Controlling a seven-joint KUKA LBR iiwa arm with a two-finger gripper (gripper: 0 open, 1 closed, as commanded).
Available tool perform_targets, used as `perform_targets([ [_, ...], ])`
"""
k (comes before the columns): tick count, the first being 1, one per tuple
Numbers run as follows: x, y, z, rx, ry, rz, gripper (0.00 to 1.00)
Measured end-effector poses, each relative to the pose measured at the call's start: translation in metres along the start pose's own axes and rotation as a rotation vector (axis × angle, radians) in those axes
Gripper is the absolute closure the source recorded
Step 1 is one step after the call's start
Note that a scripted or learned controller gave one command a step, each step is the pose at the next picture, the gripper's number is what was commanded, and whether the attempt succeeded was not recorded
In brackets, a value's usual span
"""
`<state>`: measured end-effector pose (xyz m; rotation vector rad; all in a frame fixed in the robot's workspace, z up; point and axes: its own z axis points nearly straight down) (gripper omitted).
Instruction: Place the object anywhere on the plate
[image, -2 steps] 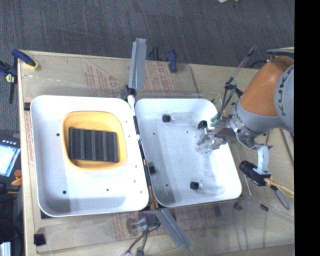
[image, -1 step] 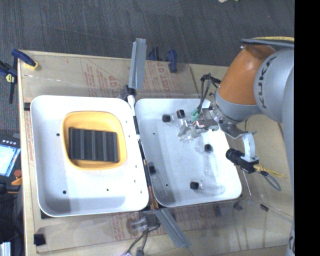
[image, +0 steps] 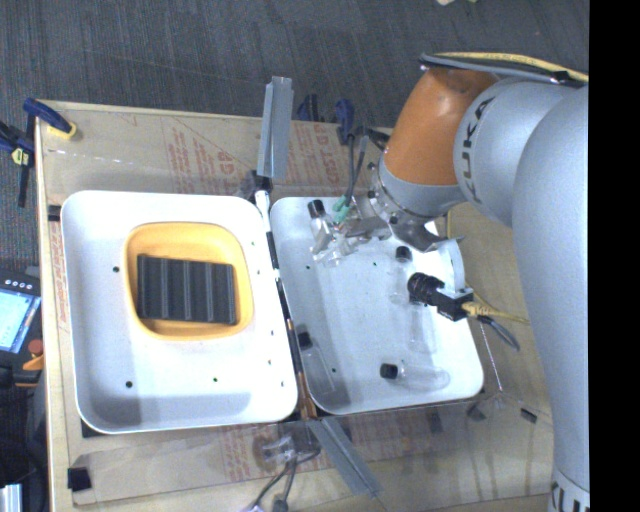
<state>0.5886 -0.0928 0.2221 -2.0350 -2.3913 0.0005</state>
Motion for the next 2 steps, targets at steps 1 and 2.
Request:
perform_targets([
  [1, 0.0517, 0.0264, -0.0024, -0.002, -0.002, -0.212, 1.00],
  [2, 0.0516, 0.0264, -0.0024, -0.002, -0.002, -0.211, 0.00],
])
